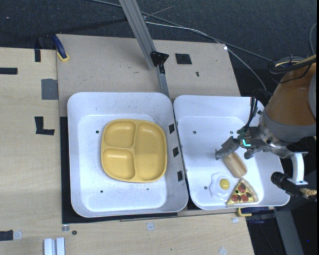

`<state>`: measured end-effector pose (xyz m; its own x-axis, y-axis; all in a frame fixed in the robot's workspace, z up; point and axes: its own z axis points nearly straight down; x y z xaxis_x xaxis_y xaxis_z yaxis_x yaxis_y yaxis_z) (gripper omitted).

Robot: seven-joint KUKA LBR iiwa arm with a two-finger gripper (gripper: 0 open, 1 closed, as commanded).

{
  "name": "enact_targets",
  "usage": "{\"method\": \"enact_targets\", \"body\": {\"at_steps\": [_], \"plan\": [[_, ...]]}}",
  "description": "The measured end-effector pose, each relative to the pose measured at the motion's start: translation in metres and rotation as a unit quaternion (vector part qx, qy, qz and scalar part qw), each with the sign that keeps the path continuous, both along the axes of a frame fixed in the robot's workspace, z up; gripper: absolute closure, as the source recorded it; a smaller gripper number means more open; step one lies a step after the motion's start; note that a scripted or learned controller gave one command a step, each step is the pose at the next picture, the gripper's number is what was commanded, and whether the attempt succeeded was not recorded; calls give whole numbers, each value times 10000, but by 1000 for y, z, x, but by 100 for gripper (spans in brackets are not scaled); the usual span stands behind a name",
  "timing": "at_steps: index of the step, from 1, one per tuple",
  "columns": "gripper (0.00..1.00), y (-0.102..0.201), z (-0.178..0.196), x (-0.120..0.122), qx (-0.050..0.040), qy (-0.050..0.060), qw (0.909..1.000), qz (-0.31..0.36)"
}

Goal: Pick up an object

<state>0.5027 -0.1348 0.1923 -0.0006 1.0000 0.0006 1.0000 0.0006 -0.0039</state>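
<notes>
My gripper [237, 152] hangs low in the right bin [202, 116], and its dark fingers stand spread apart and open. A brown bread roll [235, 166] lies just below them, its upper end between or right under the fingertips, but it is not gripped. A toy fried egg [221, 185] and a pizza slice [243, 192] lie near the bin's front edge, close to the roll.
The left bin [85, 142] holds a yellow divided plate [133, 150]. A grey metal bar [141, 31] slants down to the bins' shared back corner. The arm's grey and orange body [292, 108] covers the right bin's right side.
</notes>
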Motion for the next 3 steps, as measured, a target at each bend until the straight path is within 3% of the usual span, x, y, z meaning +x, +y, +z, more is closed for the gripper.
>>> {"method": "enact_targets", "body": {"at_steps": [1, 3], "plan": [[0, 0, 0, 0, -1, -5, 10000, 1], [0, 2, -88, 1, 3, 10, 10000, 0]]}}
